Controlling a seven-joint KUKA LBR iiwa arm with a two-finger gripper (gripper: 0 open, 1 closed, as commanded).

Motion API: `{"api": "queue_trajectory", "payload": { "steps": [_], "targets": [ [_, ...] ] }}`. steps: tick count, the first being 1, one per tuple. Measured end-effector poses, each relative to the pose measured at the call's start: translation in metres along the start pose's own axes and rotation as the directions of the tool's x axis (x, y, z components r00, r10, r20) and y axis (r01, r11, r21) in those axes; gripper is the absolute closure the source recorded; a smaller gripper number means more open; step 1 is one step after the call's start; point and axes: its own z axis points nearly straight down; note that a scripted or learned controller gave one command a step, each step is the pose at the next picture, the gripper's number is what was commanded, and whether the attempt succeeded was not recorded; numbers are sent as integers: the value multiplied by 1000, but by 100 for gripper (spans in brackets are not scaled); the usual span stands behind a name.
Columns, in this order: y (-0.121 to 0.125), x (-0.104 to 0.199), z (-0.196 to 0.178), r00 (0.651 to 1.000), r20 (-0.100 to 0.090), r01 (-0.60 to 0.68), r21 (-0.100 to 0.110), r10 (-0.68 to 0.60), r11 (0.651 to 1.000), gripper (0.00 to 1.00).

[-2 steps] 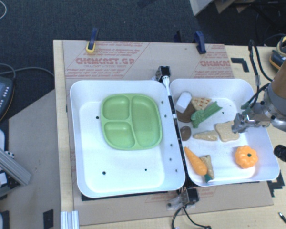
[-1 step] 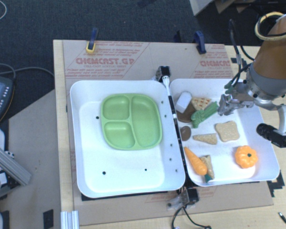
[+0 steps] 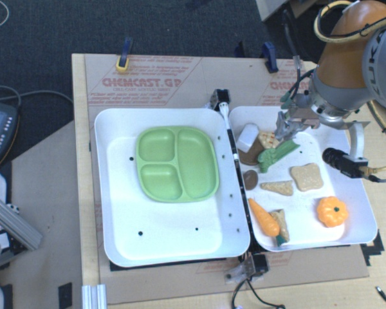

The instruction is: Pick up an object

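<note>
Green toy veg point(image 3: 276, 154) lies tilted in the right bin point(image 3: 363, 227), upper-middle, w/ the gripper point(image 3: 288, 129) just above its upper end; we can't tell from this angle whether the claw is released, clenched or touching it. Around it we see a white cup point(image 3: 248, 136) & a brown piece point(image 3: 249, 154) to its left, a cracker point(image 3: 267, 139) just beside the claw, bread slice point(image 3: 307, 176) to its lower right, a wedge point(image 3: 277, 187), a carrot point(image 3: 264, 217) and an orange pumpkin point(image 3: 331, 211) nearer the front. Left bin point(image 3: 116, 237) holds a green divided plate point(image 3: 177, 163), well apart from the arm.
</note>
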Motion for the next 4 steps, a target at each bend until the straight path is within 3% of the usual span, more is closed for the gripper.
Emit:
{"api": "queue_trajectory", "payload": {
  "steps": [1,3,4],
  "targets": [
    [37,27,-3,1000,0,-1,-1,1,1000,100],
    [39,16,-3,1000,2,-6,2,6,1000,100],
    [48,31,-17,1000,0,-3,0,3,1000,100]
  ]
}}
